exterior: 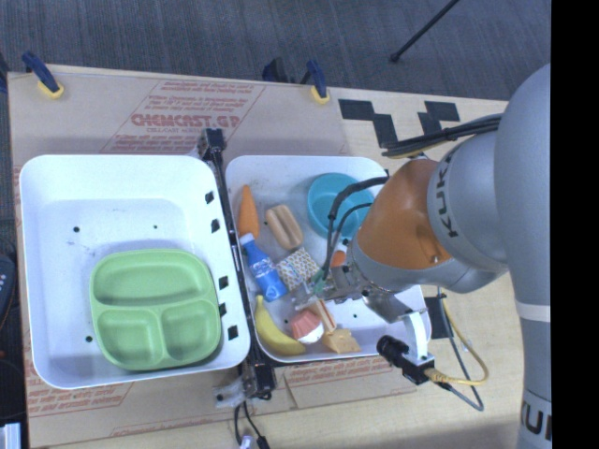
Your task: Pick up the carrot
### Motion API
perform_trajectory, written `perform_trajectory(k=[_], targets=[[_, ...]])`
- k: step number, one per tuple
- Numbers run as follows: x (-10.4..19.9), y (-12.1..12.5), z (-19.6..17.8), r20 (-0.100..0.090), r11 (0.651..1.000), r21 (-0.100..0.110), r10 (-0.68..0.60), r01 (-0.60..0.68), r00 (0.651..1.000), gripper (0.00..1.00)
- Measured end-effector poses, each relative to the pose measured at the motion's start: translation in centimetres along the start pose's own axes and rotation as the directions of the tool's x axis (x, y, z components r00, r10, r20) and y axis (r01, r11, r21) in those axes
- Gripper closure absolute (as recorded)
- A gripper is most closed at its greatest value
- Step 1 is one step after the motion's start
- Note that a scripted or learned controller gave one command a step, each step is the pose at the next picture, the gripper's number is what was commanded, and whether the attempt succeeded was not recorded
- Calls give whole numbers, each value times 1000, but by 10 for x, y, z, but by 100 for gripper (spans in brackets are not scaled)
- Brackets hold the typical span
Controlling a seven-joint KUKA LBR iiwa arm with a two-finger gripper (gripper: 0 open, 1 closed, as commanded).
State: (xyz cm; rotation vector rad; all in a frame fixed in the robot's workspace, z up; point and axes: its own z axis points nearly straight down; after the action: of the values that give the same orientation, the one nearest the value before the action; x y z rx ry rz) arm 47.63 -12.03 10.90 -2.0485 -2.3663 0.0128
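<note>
Two bins: a pair of shallow white plastic bins sits side by side on the brown cardboard-covered bench, the left bin and the right bin touching along their inner walls.
Left bin: it carries a light green plastic tray with three compartments, lying in the near half.
Carrot: there it is, the long orange carrot, lying lengthwise against the right bin's left wall, pointed end toward the far rim, nothing gripping it.
Neighbours: just beside it lies a tan bread-roll toy; at its near end sits a blue and white plastic bottle, and beyond that a yellow banana curves along the near corner.
More clutter: a round light blue bowl sits at the far side, a checkered little packet in the middle, a red and white piece and a tan wedge near the front.
Arm: the grey arm with its orange band is over the right bin, coming in from the right.
Gripper: the two-finger gripper is low over the middle clutter, near the packet, apart from the carrot.
Grip state: cannot tell, it's too cluttered down there.
</note>
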Motion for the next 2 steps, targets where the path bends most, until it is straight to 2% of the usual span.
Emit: perform_trajectory(k=[1,2], targets=[[-2,20,-159,12,945,-12,-326,327,945,100],[73,35,-115,8,675,-2,-738,738,675,100]])
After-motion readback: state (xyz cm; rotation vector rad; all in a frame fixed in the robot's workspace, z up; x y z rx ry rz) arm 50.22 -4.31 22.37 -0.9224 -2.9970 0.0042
